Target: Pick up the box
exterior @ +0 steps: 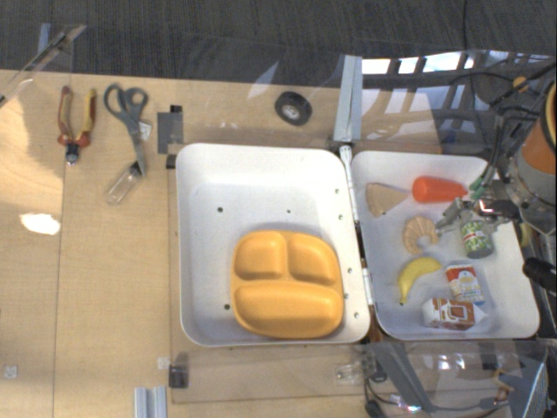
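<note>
Lying on its side near the front edge of the right bin (513, 325), the box (452, 313) sits just beside a small carton (464, 283) and close to a banana (416, 275). Further back are a green can (476, 239), a shell (419, 232) and a carrot (438, 188). The gripper (466, 209) hovers by the can, holding nothing visible; whether it is open cannot be told. Judged from this, the approach is under way: the arm needs to travel toward the bin's front and descend over the box.
</note>
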You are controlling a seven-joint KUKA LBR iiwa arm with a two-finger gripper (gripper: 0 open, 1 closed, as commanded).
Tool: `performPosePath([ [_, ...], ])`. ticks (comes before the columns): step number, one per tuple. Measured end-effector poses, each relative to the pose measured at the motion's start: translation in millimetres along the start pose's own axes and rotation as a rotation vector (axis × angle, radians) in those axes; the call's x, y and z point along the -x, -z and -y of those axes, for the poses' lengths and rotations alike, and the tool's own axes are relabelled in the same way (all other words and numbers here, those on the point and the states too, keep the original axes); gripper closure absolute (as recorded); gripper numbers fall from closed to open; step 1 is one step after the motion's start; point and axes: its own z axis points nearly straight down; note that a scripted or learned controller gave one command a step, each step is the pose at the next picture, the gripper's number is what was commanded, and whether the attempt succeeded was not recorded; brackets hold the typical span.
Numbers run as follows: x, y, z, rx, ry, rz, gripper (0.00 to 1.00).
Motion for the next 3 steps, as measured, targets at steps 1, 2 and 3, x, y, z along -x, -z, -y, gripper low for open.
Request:
performPosePath([
  [1, 50.1, -133.0, 31.0, 0.0, -0.076, 0.0, 0.0],
  [2, 49.6, -122.3, 28.6, 0.006, -0.074, 0.001, 1.0],
  [3, -16.4, 9.7, 13.8, 0.003, -0.162, 0.0, 1.0],
])
